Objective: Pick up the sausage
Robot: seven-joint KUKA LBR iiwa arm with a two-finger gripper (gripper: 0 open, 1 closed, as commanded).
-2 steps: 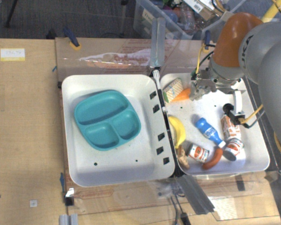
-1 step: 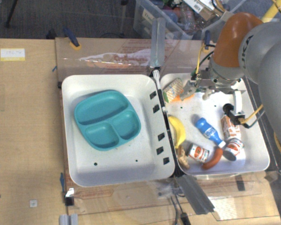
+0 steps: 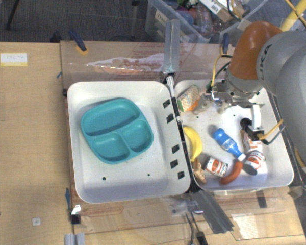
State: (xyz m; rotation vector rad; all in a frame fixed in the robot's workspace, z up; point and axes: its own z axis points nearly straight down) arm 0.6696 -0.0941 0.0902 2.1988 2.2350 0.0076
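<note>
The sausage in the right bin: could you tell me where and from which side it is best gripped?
Probably at its middle, from straight above. The sausage lies flat and slanted near the right bin's front wall, its ends beside a small jar and a can, so fingers should close across its narrow width.

I see the sausage (image 3: 233, 172) hemmed in near the right bin's (image 3: 280, 180) front wall: a small jar (image 3: 215, 166) touches its left end, another jar (image 3: 253, 160) sits just beside its right, and the blue bottle (image 3: 227, 140) lies just behind. The banana (image 3: 194, 142) lines the divider. Open floor remains behind the bottle, mid-bin.
</note>
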